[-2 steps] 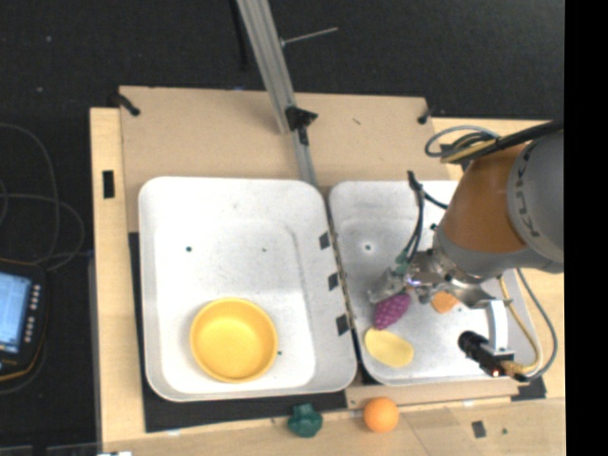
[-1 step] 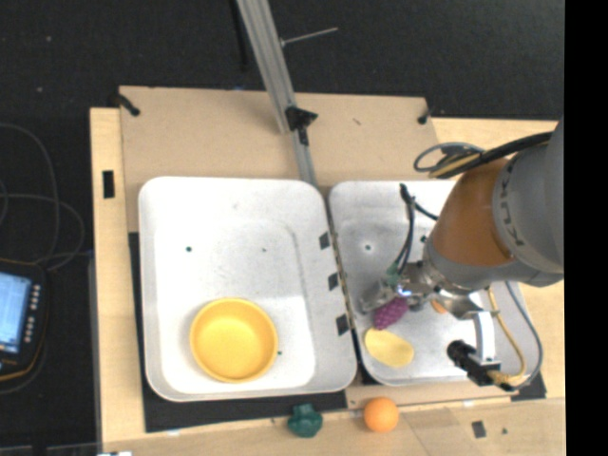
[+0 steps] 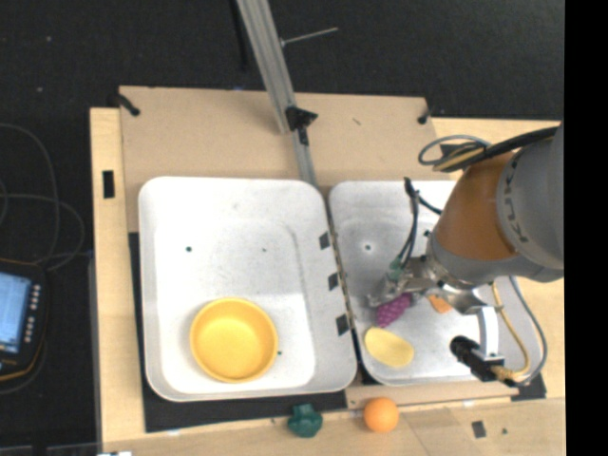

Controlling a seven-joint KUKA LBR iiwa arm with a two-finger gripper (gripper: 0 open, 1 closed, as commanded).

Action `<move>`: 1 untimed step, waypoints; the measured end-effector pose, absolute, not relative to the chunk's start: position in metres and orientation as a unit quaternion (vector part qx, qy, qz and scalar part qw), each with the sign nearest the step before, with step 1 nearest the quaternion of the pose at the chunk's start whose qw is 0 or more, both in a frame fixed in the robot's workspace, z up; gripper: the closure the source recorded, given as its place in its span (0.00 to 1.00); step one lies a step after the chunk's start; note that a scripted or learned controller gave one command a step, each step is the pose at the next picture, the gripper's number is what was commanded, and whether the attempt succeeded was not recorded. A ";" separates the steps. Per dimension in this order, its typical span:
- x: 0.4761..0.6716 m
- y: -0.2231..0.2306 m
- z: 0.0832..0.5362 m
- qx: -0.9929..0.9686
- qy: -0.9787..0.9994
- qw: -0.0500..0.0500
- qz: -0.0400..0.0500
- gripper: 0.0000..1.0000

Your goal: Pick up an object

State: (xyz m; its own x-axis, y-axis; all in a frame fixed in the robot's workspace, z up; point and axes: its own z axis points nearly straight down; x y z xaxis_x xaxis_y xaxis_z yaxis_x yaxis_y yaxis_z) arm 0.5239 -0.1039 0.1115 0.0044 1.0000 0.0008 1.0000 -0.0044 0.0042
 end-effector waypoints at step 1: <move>0.524 -0.104 0.155 0.706 0.708 0.002 0.002 1.00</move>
